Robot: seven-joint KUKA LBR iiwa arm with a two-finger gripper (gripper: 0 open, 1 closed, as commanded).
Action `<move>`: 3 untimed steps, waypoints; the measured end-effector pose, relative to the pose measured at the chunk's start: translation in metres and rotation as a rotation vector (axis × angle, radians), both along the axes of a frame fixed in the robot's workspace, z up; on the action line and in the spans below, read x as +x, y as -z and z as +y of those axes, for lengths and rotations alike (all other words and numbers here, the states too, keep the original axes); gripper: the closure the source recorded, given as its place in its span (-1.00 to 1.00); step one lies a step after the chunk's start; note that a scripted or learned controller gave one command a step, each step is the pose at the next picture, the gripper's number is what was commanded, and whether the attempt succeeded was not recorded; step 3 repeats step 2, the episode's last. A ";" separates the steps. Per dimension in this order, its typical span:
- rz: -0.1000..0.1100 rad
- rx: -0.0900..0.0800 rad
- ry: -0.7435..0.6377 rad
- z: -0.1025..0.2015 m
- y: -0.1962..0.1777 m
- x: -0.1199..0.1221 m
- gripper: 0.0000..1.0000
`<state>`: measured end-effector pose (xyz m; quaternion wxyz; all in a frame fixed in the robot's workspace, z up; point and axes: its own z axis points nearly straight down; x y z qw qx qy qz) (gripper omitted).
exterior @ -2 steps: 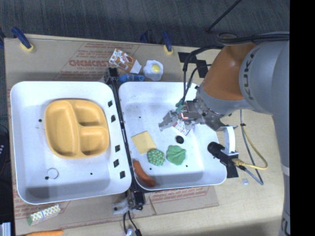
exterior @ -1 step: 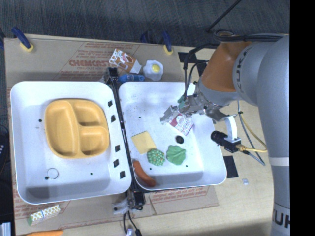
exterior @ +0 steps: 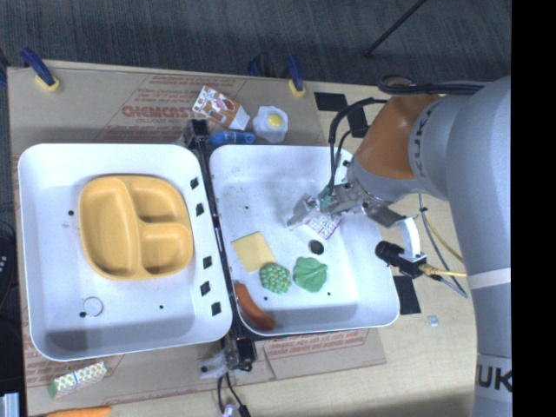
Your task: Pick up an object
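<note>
- Brown sausage (exterior: 254,308) lies nearest you, against the front left corner of the right bin (exterior: 373,307).
- Just behind it sit a green dotted piece (exterior: 275,277) and a green leafy piece (exterior: 310,273), close together but apart, with a yellow cheese slice (exterior: 253,251) to their left.
- Further back, your gripper (exterior: 318,210) hangs over a small patterned packet (exterior: 324,225) in mid-bin. I cannot tell how far the jaws are parted, and nothing shows clearly between them, so treat nothing as held.
- My call: the packet is the likely target. Settle the jaws squarely astride it and close before you lift.
- A flat packet could slip out, so lift gently.
- Left bin (exterior: 35,233) holds a yellow divided tray (exterior: 136,225).
- Beyond the bins, on the worktop (exterior: 104,102), lie a small carton (exterior: 214,105) and a yellow-white item (exterior: 271,122).
</note>
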<state>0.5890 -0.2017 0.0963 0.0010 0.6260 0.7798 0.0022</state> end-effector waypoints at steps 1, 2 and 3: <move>-0.008 -0.009 -0.002 -0.003 -0.012 0.002 1.00; 0.007 -0.002 0.124 0.054 -0.086 -0.013 1.00; 0.007 -0.002 0.124 0.054 -0.086 -0.013 1.00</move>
